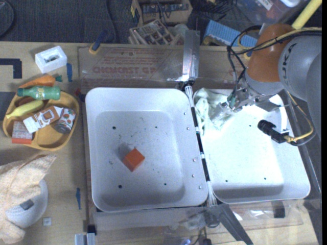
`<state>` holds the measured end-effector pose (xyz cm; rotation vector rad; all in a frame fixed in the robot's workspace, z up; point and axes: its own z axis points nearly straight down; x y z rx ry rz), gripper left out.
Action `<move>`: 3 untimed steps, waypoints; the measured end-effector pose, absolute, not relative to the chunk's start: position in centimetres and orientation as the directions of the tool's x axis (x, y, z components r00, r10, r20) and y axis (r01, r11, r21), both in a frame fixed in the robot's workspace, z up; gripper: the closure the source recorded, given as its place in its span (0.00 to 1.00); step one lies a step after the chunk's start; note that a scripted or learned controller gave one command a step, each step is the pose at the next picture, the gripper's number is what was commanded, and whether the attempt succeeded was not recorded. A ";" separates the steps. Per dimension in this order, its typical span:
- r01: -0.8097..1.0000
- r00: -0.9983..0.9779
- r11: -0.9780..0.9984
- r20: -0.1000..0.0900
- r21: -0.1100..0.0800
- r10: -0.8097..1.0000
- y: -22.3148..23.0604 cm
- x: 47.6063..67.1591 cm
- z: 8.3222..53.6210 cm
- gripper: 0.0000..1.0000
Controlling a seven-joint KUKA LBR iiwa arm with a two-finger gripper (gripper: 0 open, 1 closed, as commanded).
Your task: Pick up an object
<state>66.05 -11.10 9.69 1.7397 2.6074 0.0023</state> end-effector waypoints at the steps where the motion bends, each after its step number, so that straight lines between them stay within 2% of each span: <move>1: 0.817 -0.577 0.577 -0.012 0.011 0.817 -10.9 65.5 9.3 0.00; 2: 0.896 -0.443 0.443 0.002 0.000 0.896 -10.9 66.7 9.1 0.00; 3: 0.892 -0.452 0.452 -0.001 -0.001 0.892 -10.7 66.7 9.1 0.00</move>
